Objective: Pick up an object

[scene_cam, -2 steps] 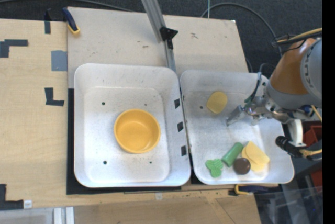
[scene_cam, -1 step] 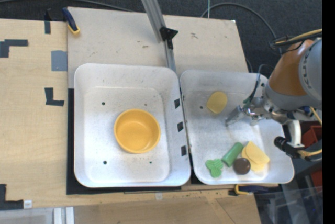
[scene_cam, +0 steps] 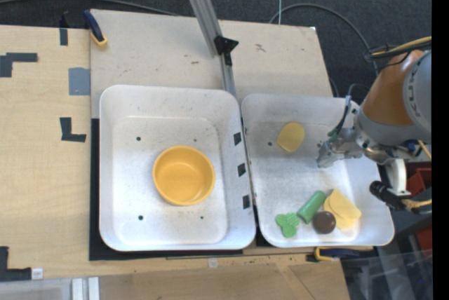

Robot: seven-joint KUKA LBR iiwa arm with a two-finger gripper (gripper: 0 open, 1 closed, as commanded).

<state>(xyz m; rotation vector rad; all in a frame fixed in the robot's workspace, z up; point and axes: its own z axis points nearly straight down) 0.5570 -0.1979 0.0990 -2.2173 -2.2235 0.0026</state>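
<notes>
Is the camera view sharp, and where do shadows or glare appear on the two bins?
Camera view: lighting is even and soft, with no strong glare on the left bin or right bin; the yellow bowl throws a faint shadow; the gripper looks slightly blurred, while the green toy looks fairly sharp.

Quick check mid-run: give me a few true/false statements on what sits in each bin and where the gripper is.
1. The yellow bowl sits in the left bin. True.
2. The gripper is over the left bin. False: it is over the right bin.
3. The pale yellow piece lies apart from the cluster at the right bin's near edge. True.
4. The brown round object lies inside the bowl. False: it lies in the right bin, beside the green piece.
</notes>
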